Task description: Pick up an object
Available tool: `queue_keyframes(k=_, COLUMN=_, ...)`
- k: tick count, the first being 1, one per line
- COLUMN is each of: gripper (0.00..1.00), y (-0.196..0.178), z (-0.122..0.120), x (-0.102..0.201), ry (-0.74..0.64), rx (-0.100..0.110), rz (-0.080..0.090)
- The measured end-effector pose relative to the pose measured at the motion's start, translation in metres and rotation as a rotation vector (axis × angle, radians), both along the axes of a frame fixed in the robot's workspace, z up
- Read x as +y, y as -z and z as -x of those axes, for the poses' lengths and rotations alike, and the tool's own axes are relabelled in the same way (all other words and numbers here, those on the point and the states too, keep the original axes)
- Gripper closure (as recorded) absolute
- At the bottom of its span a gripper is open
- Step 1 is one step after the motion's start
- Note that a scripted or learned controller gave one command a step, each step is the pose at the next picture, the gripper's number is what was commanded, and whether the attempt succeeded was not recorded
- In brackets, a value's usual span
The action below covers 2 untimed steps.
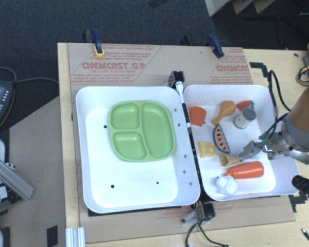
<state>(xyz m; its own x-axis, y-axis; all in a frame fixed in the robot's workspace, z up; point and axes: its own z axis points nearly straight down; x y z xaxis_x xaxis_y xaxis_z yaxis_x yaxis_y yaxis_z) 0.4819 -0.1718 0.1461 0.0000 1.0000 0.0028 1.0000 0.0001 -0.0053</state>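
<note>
The right bin (265, 94) holds several toy foods. A long red sausage-like piece (245, 170) lies near its front, with a white lumpy piece (226, 184) at its left end. A tan chunk (229, 160), a yellow cheese block (207, 150) and a watermelon slice (221, 139) sit in the middle. Farther back are an orange-red piece (197, 116), a drumstick (225, 110), a grey can (244, 117) and a small red piece (245, 105). My gripper (265, 151) hangs open just above and behind the red sausage-like piece, with nothing between its fingers.
The left bin (92, 138) carries a green divided plate (142, 130). A black hinge strip (188, 133) runs between the bins. Cables (275, 94) trail along the right bin's far right side, near the arm (301, 122).
</note>
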Motion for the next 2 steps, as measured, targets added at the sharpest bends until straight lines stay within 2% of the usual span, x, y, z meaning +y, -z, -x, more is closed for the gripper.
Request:
queue_keyframes(k=1, gripper=0.00, y=0.046, z=0.004, x=0.008, ry=0.000, rx=0.001, rz=-0.001)
queue_keyframes(k=2, gripper=0.00, y=0.062, z=0.005, x=0.008, ry=0.000, rx=-0.002, rz=0.001)
